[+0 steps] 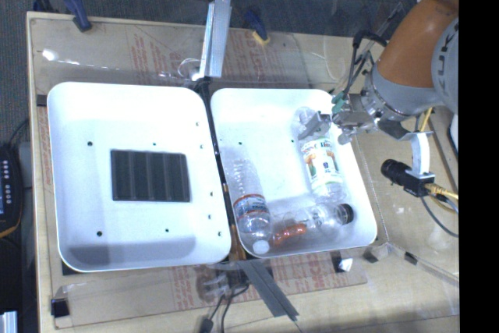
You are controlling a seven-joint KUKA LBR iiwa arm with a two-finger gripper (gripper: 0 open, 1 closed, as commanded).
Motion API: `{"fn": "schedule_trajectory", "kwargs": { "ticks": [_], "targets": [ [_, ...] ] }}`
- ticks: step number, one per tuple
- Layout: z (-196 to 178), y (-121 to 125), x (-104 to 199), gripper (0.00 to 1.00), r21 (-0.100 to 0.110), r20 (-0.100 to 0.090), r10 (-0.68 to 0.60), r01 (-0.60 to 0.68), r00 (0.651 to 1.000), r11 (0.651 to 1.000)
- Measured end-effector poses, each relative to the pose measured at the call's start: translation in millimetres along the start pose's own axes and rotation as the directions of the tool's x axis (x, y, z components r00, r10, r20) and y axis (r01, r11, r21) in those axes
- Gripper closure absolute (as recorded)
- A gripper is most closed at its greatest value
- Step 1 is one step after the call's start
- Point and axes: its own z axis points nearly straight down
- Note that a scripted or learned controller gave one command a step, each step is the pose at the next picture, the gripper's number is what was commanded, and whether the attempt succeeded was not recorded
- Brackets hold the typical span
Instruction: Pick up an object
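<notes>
The right bin (355,168) holds three clear plastic bottles. One with a white, orange and green label (322,164) lies along the bin's right side. Another with a red and blue label (250,203) lies at the left, its white cap toward the front. A third bottle (312,220) lies across the front wall, with a black cap at its right end and a reddish-brown patch at its left. My gripper (312,125) hangs over the back right of this bin, just above the upper end of the orange-labelled bottle. No bottle shows between its fingers.
In the left bin (70,113) a dark ridged rectangular block (150,175) lies flat near the middle. A metal bar (214,35) stands behind the gap between the bins. Blue clamps (76,10) grip the bench's back edge.
</notes>
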Motion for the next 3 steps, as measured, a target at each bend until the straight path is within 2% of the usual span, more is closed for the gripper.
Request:
{"fn": "schedule_trajectory", "kwargs": {
  "ticks": [1,2,3],
  "targets": [
    [39,5,-5,0.0,0.0,0.0,-0.107,0.107,0.994,0.994],
    [72,28,-5,0.0,0.001,-0.002,-0.215,0.215,0.977,0.977],
    [87,59,-5,0.0,-0.004,0.003,-0.283,0.283,0.959,0.959]
  ]
}}
